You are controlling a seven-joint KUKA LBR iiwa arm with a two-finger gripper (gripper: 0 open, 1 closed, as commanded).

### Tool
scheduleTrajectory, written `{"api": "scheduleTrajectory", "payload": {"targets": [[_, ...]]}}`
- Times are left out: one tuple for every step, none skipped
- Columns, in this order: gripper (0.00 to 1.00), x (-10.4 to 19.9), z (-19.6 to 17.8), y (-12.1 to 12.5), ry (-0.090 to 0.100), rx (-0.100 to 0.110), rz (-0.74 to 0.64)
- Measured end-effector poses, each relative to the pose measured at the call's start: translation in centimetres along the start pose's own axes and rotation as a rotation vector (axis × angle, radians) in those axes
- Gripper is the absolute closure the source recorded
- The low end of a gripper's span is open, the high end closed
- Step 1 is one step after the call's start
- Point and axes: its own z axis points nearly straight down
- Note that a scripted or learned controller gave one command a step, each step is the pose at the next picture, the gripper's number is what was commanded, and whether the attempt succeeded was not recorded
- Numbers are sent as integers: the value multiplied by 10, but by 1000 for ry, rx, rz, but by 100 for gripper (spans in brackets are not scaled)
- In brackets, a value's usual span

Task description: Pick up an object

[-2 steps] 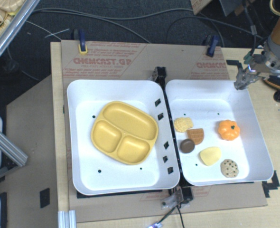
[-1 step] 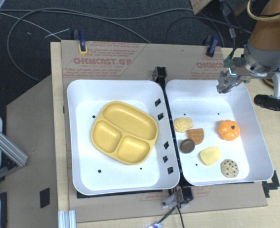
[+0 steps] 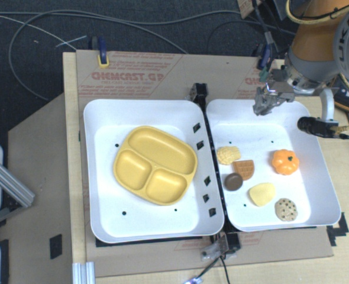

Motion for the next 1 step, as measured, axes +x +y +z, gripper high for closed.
{"api": "scheduleTrajectory", "payload": {"targets": [[100,52,-11,0,-1,-3,0]]}}
